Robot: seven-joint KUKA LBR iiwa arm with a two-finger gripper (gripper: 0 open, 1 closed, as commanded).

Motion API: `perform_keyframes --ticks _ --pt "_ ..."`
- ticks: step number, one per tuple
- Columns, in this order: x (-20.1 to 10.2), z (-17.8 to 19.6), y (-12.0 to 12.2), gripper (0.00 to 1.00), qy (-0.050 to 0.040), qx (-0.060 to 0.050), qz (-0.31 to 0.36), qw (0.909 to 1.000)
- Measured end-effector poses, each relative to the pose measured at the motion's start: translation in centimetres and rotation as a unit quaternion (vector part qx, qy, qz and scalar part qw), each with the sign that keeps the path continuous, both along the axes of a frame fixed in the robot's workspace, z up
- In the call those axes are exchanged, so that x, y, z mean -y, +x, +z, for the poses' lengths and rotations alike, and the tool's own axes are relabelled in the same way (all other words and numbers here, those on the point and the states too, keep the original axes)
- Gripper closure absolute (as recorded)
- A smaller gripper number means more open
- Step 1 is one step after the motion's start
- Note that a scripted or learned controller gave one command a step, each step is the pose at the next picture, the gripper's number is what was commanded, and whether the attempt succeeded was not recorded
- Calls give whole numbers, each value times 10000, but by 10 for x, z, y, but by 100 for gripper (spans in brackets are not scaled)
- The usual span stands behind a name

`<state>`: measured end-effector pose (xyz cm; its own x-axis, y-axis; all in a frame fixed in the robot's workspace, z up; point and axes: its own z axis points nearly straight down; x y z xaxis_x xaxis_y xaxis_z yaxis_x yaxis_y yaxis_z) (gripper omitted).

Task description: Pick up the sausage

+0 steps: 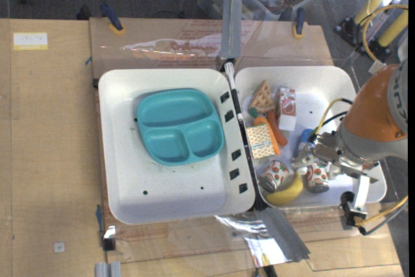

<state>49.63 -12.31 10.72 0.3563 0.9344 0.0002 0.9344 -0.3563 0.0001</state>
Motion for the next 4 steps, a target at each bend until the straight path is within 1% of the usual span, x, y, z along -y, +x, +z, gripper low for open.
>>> perform_keyframes --ticks 1,2,3,4 --pt "-29 -17 95 0 -11 42 -694 9976" --pt "84 32 165 0 26 26 -792 9969" --pt "76 -15 179 0 86 36 -549 9984" --pt "73 -14 178 0 53 52 -564 9984"
